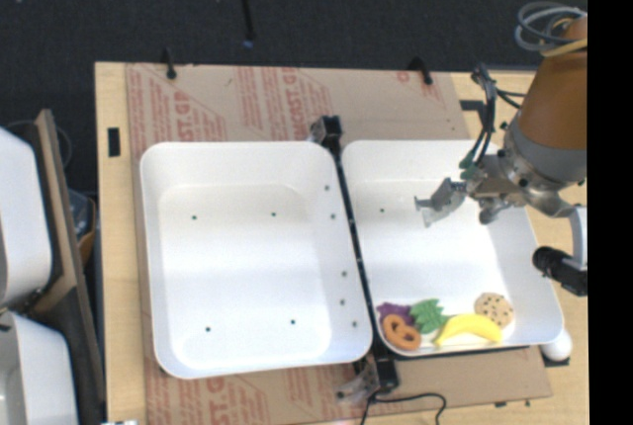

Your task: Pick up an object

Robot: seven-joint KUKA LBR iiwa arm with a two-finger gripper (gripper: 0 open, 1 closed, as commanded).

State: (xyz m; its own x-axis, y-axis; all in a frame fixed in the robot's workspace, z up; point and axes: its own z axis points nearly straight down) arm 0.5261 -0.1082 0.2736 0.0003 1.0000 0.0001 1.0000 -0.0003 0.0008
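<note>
Yellow banana (469, 330), cookie (494, 309) and pretzel (401, 332) lie along the right bin's (396, 178) near edge; the gripper (440, 203) hovers mid-bin, seemingly holding nothing, its spread unclear.

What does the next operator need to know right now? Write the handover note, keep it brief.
Tool: over the middle of the right bin, nothing seen in it; finger state not readable.
Objects: all lie along the right bin's near edge: a banana, a cookie, a green leafy piece, a purple grape piece and a pretzel.
Left bin: white tray beside it.
Done: no pick yet.
Left: move the tool to the cluster, grasp one object, lift it.
</note>
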